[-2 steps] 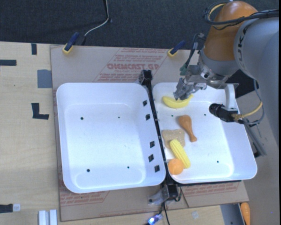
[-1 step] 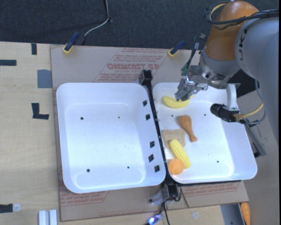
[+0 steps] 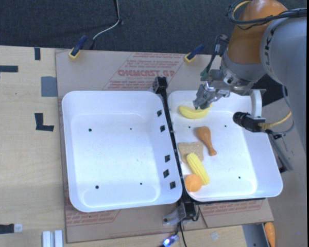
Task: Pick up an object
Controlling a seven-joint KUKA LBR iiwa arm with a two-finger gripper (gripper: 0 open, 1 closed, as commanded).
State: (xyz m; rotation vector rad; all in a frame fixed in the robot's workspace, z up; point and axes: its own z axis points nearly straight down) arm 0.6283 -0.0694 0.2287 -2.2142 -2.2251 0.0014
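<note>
A yellow banana lies on its side near the back of the right bin, curved with its ends turned up toward the far wall, close to the divider between the bins. In front of it, apart, a brown chicken drumstick lies slantwise with its thin end toward the near right. Nearer still sit a tan slice of bread, a yellow corn cob overlapping it, and an orange touching the cob's near end.

A robotics lab: clamped cardboard under two white bins.
</note>
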